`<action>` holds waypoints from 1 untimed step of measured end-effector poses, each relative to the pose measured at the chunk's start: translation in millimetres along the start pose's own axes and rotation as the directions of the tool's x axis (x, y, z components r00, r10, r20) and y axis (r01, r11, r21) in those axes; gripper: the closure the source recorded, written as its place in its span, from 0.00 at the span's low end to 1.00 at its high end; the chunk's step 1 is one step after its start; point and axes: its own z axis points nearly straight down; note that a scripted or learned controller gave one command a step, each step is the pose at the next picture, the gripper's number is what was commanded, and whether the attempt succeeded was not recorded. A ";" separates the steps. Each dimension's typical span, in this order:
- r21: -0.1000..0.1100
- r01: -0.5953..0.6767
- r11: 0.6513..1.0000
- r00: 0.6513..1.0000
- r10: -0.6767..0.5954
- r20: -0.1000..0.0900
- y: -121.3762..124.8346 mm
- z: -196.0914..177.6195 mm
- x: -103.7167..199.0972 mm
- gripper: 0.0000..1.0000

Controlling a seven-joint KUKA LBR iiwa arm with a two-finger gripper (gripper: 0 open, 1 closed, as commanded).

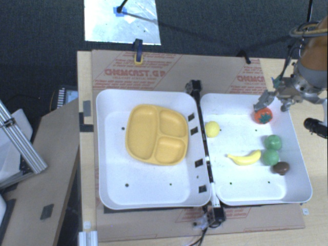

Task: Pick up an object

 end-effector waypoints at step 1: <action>-0.013 0.003 1.000 1.000 -0.003 0.003 2.8 -9.1 0.8 0.00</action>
